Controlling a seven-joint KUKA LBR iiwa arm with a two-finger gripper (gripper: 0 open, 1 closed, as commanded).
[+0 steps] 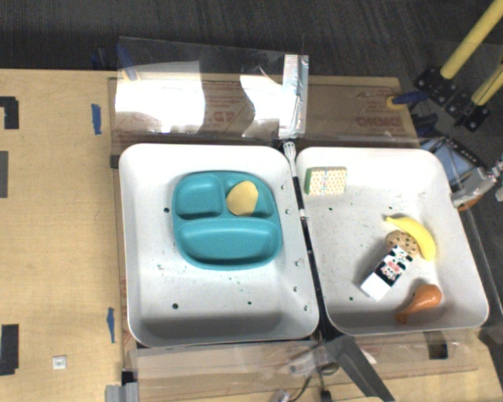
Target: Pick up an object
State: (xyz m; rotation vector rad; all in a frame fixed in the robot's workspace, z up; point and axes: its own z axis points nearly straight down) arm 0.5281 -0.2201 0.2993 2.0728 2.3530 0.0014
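Two shallow white bins sit side by side on a tan surface. What appears to be the tool, a grey piece with an orange tip, pokes in at the frame's edge, just outside the outer rim of the right bin. Too little of it shows to tell how far it is parted or whether it has hold of anything.

Closest to the tool is a yellow banana, lying below it and a little way into the bin. A round speckled biscuit touches the banana on the side away from the tool. A small white and black box lies tilted just beyond the biscuit, lower in the frame. An orange-brown pear-shaped item rests near the bin's front rim, well below the tool. A pale green and yellow patterned block lies at the bin's far corner, across its floor from the tool.

The left bin, the one farther from the tool, carries a teal divided tray. A round yellow fruit sits in the tray's upper compartment on the side nearer the tool. A clear plastic sheet stands behind that bin, and yellow poles cross the corner above the tool.
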